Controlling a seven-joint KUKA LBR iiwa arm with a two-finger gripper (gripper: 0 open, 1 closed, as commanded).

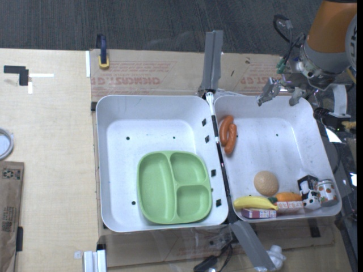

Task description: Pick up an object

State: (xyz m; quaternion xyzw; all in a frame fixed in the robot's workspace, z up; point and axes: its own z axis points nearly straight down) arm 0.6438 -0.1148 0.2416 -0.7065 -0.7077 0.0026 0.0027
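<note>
A grey arm's two-finger gripper (281, 93) hung above the far rim of the right shallow white bin (266, 146), jaws spread wide and holding nothing. Below lay an orange sausage-shaped toy (228, 134) against the left wall, and a tan round ball (266, 182), a yellow banana (254, 202) and a small pink carton (259, 213) crowded together at the near edge. That crowding could make a grasp slip or catch two things.
</note>
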